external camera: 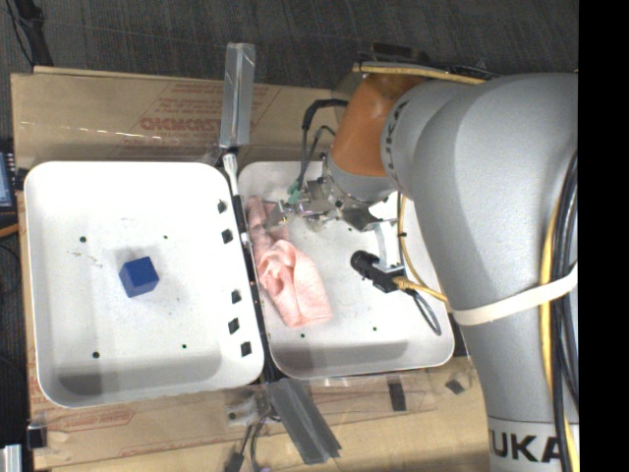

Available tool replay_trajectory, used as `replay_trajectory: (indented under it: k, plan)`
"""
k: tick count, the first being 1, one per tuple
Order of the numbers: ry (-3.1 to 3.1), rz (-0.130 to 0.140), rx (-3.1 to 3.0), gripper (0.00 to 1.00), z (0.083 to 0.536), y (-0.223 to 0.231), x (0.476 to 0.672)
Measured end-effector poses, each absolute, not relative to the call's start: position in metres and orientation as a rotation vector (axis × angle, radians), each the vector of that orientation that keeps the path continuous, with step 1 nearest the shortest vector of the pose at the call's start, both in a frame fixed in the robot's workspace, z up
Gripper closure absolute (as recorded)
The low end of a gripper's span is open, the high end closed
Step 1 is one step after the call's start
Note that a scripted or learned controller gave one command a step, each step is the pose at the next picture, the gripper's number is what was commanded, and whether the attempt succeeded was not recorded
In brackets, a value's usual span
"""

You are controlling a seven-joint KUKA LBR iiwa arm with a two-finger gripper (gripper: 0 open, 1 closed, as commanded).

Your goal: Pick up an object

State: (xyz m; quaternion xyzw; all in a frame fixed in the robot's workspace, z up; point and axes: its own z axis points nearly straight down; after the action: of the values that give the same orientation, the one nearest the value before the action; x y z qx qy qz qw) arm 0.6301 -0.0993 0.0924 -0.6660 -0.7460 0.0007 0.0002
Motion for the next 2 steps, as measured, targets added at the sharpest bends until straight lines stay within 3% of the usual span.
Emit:
replay_trajectory:
  k: [1, 2]
  plan:
    - [-2.363, 0.003, -2.067, 0.00, 0.092, -0.116, 0.561]
    - [-2.375, 0.000, -2.055, 0.00, 0.093, -0.119, 0.629]
